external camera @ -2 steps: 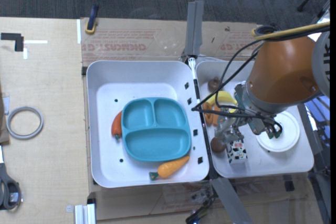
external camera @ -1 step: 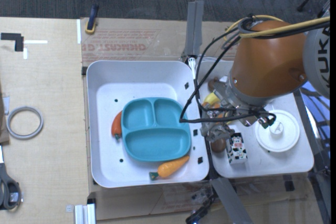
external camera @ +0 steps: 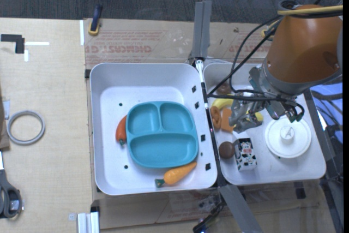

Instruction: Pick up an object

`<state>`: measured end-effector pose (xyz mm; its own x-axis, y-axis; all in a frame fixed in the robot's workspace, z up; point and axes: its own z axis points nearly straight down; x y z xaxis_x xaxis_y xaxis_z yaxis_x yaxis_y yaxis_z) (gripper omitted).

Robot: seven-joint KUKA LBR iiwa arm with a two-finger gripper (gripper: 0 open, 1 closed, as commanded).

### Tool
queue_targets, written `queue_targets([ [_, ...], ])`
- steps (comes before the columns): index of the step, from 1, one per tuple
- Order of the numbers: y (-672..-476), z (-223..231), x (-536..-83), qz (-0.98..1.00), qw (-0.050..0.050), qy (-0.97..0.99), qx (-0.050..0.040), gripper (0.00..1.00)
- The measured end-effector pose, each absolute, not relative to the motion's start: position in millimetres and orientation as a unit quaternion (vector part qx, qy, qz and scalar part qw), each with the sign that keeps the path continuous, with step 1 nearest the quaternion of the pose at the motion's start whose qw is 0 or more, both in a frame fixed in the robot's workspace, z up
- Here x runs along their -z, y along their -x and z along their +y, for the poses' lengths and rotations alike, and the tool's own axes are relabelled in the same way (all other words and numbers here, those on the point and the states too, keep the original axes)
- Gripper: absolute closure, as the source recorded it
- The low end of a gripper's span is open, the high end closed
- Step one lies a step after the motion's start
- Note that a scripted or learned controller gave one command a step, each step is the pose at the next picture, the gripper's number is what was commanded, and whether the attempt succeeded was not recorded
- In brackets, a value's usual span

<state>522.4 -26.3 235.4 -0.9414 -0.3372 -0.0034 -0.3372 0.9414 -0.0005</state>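
1. Nearest the camera in the right bin [external camera: 305,174], a small black-and-white carton [external camera: 245,154] stands upright, touching a brown ball [external camera: 226,149] on its left; both are free to be picked.
2. Farther in, an orange toy [external camera: 219,117] and a yellow banana [external camera: 222,103] crowd against the bin's left wall, just left of the gripper [external camera: 243,117].
3. Hanging low over that cluster, the gripper seems placed to try for one of those pieces; whether it is apart or together I cannot tell, and nothing shows as held.
4. Right of it sits a white lidded dish [external camera: 288,137], under the arm's cables.
5. Across the divider, the left bin [external camera: 103,133] holds a teal divided plate [external camera: 162,134], with one carrot [external camera: 176,174] at its near edge and another orange vegetable [external camera: 120,130] tucked at its left.
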Motion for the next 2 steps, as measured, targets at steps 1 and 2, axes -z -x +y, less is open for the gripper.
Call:
queue_targets([
  [1,-502.7,-12,-262,0.989,0.002,-0.149,0.0002,1.0],
  [2,-506.7,53,-216,0.988,0.0,-0.154,0.0004,1.0],
])
